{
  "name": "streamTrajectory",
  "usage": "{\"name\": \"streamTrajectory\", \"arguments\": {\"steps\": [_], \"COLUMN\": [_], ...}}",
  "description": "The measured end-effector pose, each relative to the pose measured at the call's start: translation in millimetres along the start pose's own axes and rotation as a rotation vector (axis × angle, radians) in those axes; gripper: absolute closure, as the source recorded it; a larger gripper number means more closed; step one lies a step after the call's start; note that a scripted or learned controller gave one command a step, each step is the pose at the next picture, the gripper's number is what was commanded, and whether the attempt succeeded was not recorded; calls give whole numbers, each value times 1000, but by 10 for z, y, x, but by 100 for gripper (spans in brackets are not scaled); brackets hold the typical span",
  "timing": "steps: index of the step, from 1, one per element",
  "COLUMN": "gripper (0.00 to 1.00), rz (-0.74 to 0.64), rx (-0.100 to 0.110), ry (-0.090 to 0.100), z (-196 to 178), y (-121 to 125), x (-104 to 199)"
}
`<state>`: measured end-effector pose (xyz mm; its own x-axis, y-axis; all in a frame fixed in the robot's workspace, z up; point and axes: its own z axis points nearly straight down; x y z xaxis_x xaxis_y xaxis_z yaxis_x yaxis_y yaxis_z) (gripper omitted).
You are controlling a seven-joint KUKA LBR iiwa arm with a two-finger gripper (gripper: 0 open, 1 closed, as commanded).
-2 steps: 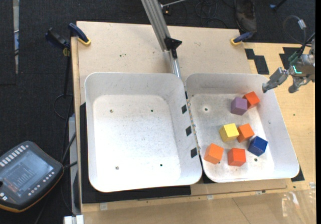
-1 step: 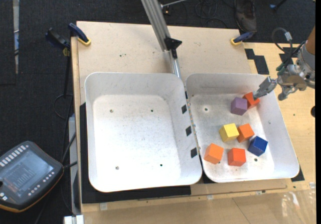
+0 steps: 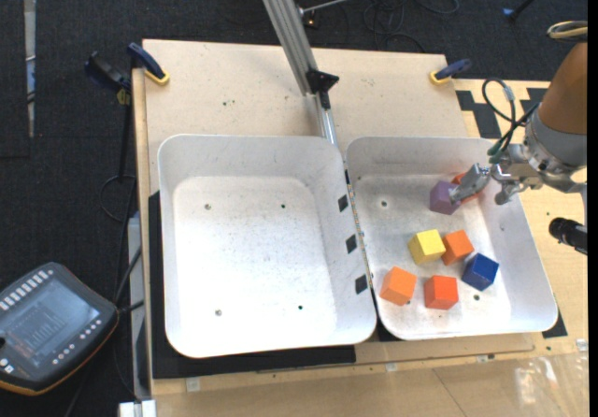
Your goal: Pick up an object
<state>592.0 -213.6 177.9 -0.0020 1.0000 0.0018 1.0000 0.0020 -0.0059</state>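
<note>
Here the claw [image 3: 464, 187] pinches a purple block [image 3: 443, 197] over the right bin [image 3: 523, 312].

Two shallow white bins: left bin [image 3: 187, 219] at nine o'clock, right bin [image 3: 392, 172] at three; grey pendant [image 3: 47, 326] at seven o'clock on dark floor; metal pole [image 3: 285, 22] slanting from twelve; blue-yellow clamps [image 3: 149, 64] at ten and one [image 3: 450, 71]

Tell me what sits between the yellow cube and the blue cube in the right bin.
An orange cube lies between the yellow cube and the blue cube, touching the yellow one, as the camera view shows.
</note>
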Motion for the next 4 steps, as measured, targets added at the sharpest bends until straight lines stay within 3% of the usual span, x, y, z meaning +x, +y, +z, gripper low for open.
{"name": "streamTrajectory", "arguments": {"steps": [1, 2, 4], "gripper": [0, 100, 100], "rz": [2, 3, -1], "rx": [0, -9, -12], "ry": [0, -3, -4], "z": [641, 492, -427], "y": [-42, -20, -43], "x": [9, -2, 100]}}
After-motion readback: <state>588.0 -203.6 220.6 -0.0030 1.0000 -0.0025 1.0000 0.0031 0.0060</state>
